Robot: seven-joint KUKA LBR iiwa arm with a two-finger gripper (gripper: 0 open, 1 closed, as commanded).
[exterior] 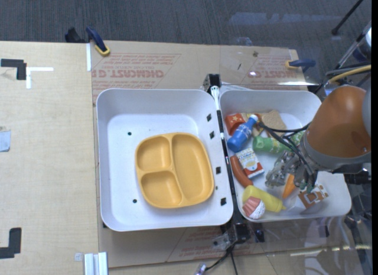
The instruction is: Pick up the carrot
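From the right, the grey arm with its orange band leans over the right bin (331,207), and its gripper (289,176) sits low among the clutter. I cannot tell how its jaws stand. The carrot (289,186) lies just beside the gripper. The left bin (112,167) holds a yellow divided plate (174,169).

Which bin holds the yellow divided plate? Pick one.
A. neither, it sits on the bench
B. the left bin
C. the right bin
B: the yellow divided plate lies in the left bin, while the toys and the gripper are in the right bin.
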